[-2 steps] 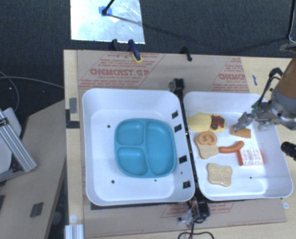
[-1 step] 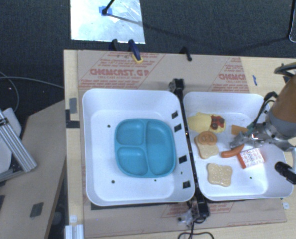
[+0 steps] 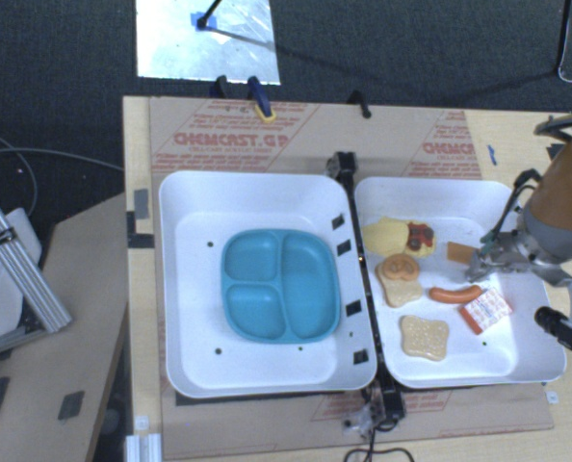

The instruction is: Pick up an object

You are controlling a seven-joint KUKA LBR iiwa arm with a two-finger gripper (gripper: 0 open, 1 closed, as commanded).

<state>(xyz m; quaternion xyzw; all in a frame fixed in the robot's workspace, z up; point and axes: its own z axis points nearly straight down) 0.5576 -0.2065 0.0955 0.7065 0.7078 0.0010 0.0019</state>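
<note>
Hand (image 3: 482, 261) low in right bin (image 3: 532, 359), just right of sausage (image 3: 455, 295); finger spread too blurred to tell, nothing seen gripped. Around sausage: brown block (image 3: 460, 252) above, red-white packet (image 3: 486, 310) just right, toast slice (image 3: 425, 337) below, pretzel-like cookie (image 3: 399, 269) left, yellow piece (image 3: 388, 233) up-left. Far left of sausage: blue divided plate (image 3: 278, 285) in left bin (image 3: 185, 287). Both bins on surface (image 3: 440, 133).
</note>
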